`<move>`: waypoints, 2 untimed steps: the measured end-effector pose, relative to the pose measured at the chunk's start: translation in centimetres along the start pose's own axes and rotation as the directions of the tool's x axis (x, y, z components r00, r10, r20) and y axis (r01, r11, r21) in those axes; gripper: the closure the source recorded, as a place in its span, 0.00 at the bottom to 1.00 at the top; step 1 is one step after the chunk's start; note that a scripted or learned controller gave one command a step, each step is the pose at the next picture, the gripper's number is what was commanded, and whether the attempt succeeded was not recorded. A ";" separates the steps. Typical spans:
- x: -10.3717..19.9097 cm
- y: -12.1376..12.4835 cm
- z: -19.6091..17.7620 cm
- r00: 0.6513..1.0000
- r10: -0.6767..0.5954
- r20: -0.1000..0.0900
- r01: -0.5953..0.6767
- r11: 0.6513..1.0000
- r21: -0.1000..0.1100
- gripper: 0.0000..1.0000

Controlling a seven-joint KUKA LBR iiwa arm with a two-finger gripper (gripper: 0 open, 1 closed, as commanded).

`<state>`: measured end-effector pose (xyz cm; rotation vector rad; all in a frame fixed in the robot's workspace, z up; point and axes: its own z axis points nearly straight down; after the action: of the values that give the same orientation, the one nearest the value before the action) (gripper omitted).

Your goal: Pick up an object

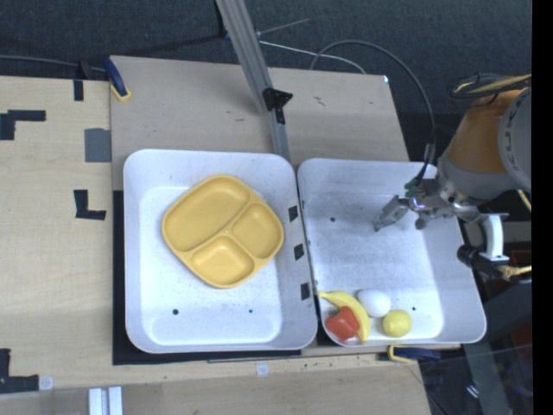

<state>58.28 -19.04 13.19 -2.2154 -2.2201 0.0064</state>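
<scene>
Nothing has been picked up yet; the hand (pixel 399 213) is seen spread open and empty above the right bin (pixel 363 249), well apart from the banana (pixel 348 303), tomato (pixel 343 322), egg (pixel 374 302) and lemon (pixel 397 322) clustered at that bin's near edge; a yellow tray (pixel 223 230) is held in the neighbouring bin on the wooden desk (pixel 52 232)

Left bin (pixel 138 232): yellow tray (pixel 223 230) takes centre and upper part; bare floor along near edge and far-left strip. Right bin (pixel 346 175): most of floor open, wide clear run from far wall down past middle. Clutter packed in near corner only: banana (pixel 346 302), red item (pixel 343 322), white egg (pixel 374 302), yellow ball (pixel 397 322), all touching or just beside each other. Gripper (pixel 399 214) over upper-right floor, well apart from clutter. Divider between bins carries black clips (pixel 294 213).
</scene>
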 end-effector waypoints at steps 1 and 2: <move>0.0 0.0 4.4 1.000 0.000 0.003 0.000 1.000 -0.006 0.00; 0.1 0.0 3.3 1.000 -0.001 0.002 0.001 1.000 -0.006 1.00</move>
<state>58.30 -18.94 9.87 -2.2180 -2.2247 0.0018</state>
